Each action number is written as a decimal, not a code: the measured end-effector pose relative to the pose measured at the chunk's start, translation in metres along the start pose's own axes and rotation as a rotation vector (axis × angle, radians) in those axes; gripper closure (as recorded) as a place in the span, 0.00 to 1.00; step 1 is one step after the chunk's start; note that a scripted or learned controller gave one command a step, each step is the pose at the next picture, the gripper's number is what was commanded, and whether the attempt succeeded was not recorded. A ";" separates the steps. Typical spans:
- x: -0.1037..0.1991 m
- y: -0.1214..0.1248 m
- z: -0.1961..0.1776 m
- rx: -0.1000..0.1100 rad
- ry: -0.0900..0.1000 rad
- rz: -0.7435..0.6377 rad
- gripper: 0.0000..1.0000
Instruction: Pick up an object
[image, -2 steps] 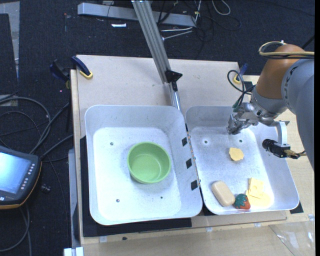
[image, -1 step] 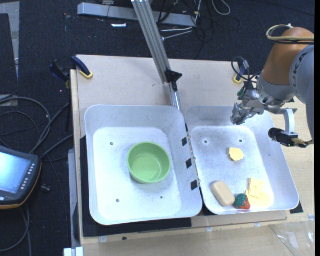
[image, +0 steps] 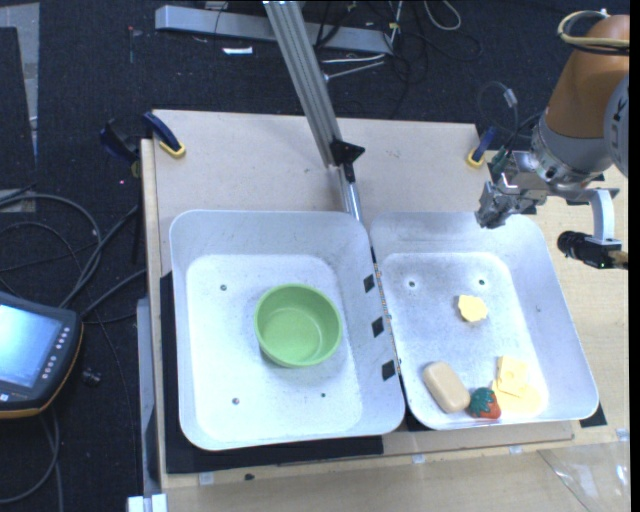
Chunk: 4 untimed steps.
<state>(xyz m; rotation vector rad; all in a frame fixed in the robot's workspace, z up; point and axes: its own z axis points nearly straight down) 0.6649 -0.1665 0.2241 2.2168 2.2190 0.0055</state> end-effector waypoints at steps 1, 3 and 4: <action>0.000 0.001 -0.027 0.003 0.001 0.000 1.00; 0.109 -0.011 -0.028 0.006 0.002 -0.003 1.00; 0.154 -0.011 -0.018 0.007 0.002 -0.003 1.00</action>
